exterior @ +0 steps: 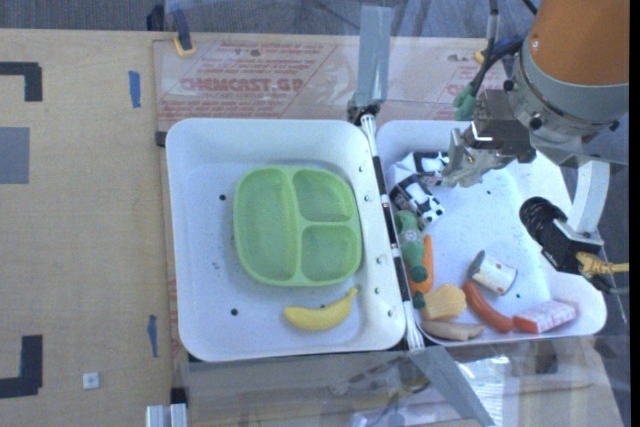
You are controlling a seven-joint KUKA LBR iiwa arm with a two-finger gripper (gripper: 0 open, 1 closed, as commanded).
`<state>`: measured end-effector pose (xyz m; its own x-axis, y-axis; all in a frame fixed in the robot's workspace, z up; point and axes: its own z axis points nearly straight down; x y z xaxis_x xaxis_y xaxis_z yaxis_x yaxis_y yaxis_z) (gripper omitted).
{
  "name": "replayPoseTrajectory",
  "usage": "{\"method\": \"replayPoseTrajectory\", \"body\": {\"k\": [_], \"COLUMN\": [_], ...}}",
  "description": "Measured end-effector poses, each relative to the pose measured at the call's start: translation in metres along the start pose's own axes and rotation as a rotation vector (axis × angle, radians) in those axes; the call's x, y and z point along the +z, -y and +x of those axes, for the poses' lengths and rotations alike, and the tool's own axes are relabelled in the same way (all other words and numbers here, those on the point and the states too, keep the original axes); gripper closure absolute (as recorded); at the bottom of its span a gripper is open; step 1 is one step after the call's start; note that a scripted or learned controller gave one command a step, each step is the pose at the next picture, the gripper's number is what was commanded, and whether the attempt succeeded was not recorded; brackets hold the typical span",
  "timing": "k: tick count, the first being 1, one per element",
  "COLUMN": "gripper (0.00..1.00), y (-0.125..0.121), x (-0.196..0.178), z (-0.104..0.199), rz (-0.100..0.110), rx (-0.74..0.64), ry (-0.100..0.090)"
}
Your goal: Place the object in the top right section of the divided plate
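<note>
A green divided plate [297,225] lies in the left bin [190,215], its top right section [325,197] bare. My gripper [458,167] hangs over the upper left part of the right bin [560,185]. Just below and left of it sits a black-and-white toy [420,195], close to the gripper's tip; whether they touch I cannot tell. Nothing is visibly held.
A yellow banana [320,312] lies in the left bin below the plate. The right bin holds a green item [407,230], a carrot [425,260], a white cup-like piece [492,272], a red sausage [487,307] and a pink block [545,317]. A ridge [385,215] divides the bins.
</note>
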<state>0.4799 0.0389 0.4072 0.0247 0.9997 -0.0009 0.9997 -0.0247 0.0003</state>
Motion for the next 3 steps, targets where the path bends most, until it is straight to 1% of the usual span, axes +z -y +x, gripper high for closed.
{"method": "replayPoseTrajectory", "body": {"k": [1,2,3], "gripper": [1.00,0.00,0.00], "y": [0.0011,0.0011,0.0011], "x": [0.1617,0.1618,0.1618], "z": [0.0197,0.0195,0.0195], "rz": [0.001,0.001,0.001], "rx": [-0.336,-0.336,-0.336], "ry": [-0.001,-0.001,-0.001]}}
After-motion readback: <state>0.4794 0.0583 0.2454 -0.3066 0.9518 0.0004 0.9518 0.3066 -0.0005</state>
